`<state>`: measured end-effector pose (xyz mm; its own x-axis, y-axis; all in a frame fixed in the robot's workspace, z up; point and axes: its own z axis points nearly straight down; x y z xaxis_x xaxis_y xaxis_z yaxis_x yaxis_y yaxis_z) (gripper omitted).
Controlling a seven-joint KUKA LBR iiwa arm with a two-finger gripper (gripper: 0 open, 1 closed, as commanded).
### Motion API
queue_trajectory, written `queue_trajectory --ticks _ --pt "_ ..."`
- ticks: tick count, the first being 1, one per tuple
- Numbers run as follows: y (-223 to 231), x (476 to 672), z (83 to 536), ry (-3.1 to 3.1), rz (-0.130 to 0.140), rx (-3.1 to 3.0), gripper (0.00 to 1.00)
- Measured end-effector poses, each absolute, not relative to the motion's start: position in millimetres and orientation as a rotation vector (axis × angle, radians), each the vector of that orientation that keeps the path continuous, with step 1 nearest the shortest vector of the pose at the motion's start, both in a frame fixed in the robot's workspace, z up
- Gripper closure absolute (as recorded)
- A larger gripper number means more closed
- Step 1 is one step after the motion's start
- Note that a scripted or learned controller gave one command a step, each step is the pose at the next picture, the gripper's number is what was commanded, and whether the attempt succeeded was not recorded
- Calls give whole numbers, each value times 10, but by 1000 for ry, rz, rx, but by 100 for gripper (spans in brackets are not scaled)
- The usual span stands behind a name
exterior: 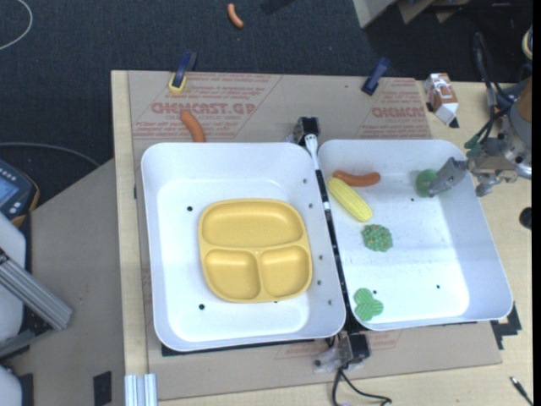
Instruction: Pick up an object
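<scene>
The right bin holds an orange-red sausage, a yellow corn cob, a speckled green lump, a green leafy piece near the front wall, and a small green object near the back right. My gripper hangs over the bin's back right corner. It is open, with its fingers spread. The left fingertip is right beside the small green object, which lies outside the gap. Nothing is between the fingers.
The left bin holds a yellow divided plate. Another sausage lies on the board behind the left bin. Blue clamps sit at the board's back edge. A black hinge strip runs between the bins.
</scene>
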<state>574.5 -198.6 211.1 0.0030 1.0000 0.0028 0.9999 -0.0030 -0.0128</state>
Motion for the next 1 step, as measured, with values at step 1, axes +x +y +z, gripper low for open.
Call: queue_trajectory --ticks 1 --pt "-1982 5776 2185 -2222 0 -2222 0"
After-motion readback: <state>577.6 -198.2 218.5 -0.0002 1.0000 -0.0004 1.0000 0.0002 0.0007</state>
